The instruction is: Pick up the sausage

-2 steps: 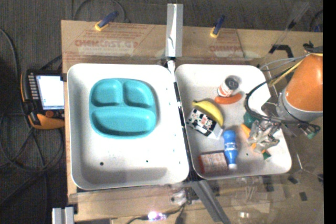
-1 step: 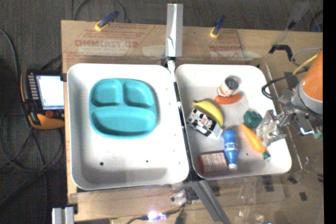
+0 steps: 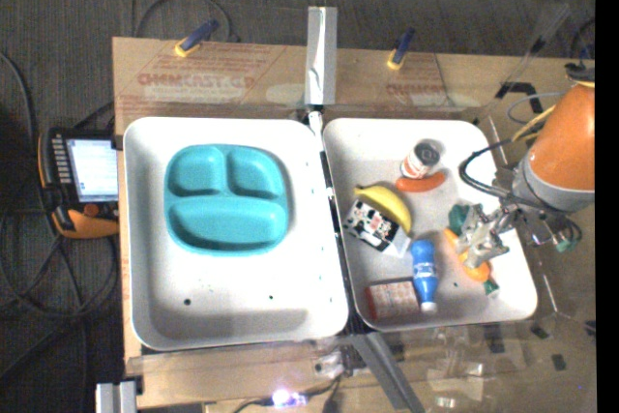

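Note:
My gripper hangs low over the right side of the right bin, the arm coming in from the right. Directly under it lie an orange piece and a teal piece, which it partly hides. I cannot pick out a sausage with certainty. The nearest match is a reddish-orange oblong lying beside a small round jar at the back of the bin, up and to the left of the gripper.
The right bin also holds a banana, a black-and-white patterned block, a blue bottle and a brown box. The left bin holds a teal divided plate. An upright metal post stands behind the bins.

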You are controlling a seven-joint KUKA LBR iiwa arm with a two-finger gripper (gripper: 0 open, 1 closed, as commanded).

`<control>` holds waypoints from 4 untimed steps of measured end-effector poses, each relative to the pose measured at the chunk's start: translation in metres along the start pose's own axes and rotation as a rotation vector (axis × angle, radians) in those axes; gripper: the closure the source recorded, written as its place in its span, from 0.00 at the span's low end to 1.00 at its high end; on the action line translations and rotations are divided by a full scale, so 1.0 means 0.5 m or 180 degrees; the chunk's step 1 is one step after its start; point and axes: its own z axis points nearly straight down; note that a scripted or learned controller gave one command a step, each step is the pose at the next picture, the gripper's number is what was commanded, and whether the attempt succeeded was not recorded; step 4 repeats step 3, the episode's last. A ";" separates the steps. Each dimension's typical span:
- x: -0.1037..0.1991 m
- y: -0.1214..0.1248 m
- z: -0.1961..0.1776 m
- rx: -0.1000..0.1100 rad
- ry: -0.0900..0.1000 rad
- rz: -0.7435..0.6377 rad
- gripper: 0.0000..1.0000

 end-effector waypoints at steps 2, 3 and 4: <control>0.071 0.019 0.030 0.0005 0.0006 0.0391 1.00; 0.029 0.011 0.082 0.0004 -0.0005 -0.1287 1.00; 0.029 0.011 0.082 0.0004 -0.0005 -0.1287 1.00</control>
